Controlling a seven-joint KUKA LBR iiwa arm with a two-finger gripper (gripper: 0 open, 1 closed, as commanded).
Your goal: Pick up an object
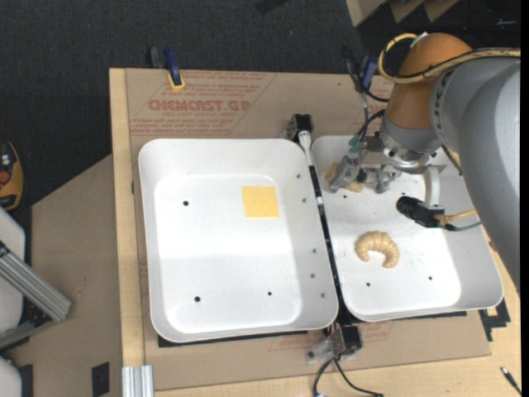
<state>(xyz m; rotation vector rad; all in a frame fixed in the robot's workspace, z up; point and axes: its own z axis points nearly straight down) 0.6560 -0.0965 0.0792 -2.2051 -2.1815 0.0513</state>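
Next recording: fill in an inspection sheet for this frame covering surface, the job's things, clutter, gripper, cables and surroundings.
Surface: bench covered with printed cardboard, bearing a left bin and a right bin, both white and shallow, side by side.
Job's things: yellow square lying flat in the left bin; croissant in the right bin; a small tan object at the gripper's tips, too hidden to identify.
Clutter: nothing seen.
Gripper: gripper low over the right bin's far left corner; grasp cannot be judged.
Cables: black cable with a yellow wire running off to the right across the right bin; wires at the bench's near edge.
Surroundings: dark floor; blue clamp at the far edge.
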